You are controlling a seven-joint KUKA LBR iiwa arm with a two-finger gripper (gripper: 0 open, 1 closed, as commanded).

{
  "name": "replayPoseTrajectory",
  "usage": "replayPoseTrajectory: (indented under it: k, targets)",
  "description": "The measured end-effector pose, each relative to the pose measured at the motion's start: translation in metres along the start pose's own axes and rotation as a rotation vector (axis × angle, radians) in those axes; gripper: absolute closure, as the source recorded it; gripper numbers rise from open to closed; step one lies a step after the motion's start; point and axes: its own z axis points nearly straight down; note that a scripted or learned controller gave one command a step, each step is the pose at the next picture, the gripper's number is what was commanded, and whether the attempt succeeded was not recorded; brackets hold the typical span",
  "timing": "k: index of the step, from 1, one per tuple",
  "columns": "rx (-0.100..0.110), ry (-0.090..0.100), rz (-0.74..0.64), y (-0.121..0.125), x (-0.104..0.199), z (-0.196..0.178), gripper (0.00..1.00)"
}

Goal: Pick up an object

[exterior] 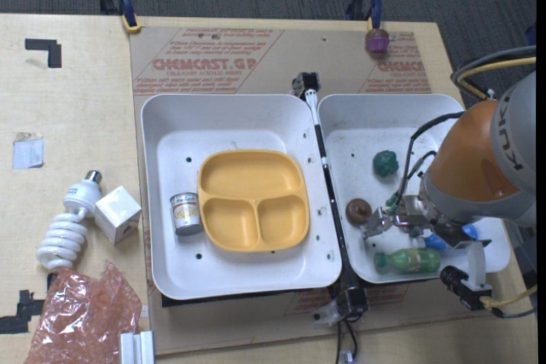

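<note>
- The step in hand looks like the approach: the end effector (384, 222) hangs low inside the right-hand shallow white plastic bin (341, 119), just beside a small round dark-brown object (358, 210) and just above a green plastic bottle lying on its side (408, 260).
- Whether its fingers are spread or pressed together cannot be told; the metal parts blur together at this slant, and nothing is plainly seen between them.
- The likeliest targets are the brown piece and the bottle; a crumpled teal-green lump (386, 164) lies farther back in the same bin, apart from both.
- The next move, as I judge it, calls for lining up over one item and coming down squarely. The bottle is smooth and rounded and may roll under a poor pinch; the brown piece is small and easy to nudge aside.
- The left-hand white bin (158, 119) holds a glossy, rigid yellow divided plastic tray with three compartments (253, 200) and, touching its left edge, a small round tin with a printed label (184, 212).
- On the surface left of the bins lie a white spiral light bulb (70, 224) and a white cube (118, 214).
</note>
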Motion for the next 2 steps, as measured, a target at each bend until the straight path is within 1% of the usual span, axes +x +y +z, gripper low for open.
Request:
replayPoseTrajectory:
  k: [1, 2]
  targets:
    - [-0.002, -0.001, 0.001, 0.001, 0.0, -0.01, 1.0]
    - [-0.002, -0.001, -0.004, 0.017, 0.072, -0.1, 1.0]
